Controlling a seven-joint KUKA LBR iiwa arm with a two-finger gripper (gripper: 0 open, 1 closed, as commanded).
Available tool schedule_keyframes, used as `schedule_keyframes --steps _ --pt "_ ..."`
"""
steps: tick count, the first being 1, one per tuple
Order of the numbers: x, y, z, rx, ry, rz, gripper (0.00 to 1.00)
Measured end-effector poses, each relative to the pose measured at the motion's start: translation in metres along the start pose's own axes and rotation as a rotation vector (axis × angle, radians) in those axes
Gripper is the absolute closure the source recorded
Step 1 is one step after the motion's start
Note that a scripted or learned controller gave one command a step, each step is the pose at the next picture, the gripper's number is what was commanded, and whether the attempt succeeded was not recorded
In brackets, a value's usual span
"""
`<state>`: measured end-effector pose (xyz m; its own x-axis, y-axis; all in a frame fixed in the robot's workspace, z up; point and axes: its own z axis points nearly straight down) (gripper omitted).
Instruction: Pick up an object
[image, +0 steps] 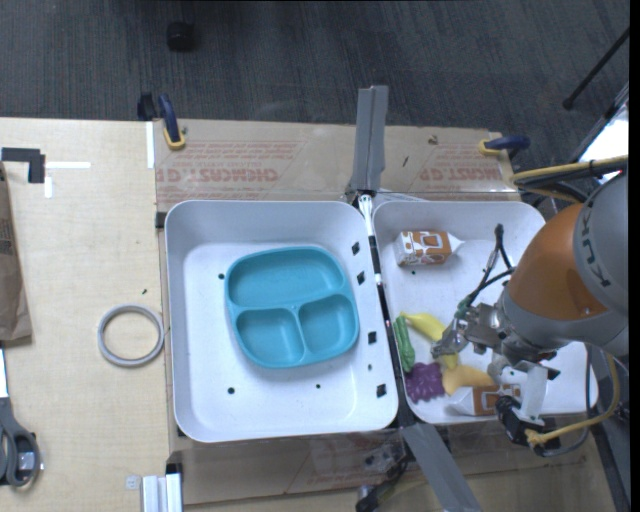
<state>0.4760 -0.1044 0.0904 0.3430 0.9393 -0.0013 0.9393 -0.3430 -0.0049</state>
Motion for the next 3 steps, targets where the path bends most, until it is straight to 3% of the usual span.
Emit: schedule_keyframes --steps 1,2,3 --pt "-0.001 -0.001 -0.008 0.004 0.000 0.004 1.00" --pt "-0.001 -0.001 -0.008 0.004 0.000 0.004 0.00" --pt "0.038 0.069 -0.001 -0.002 -0.001 0.165 0.00"
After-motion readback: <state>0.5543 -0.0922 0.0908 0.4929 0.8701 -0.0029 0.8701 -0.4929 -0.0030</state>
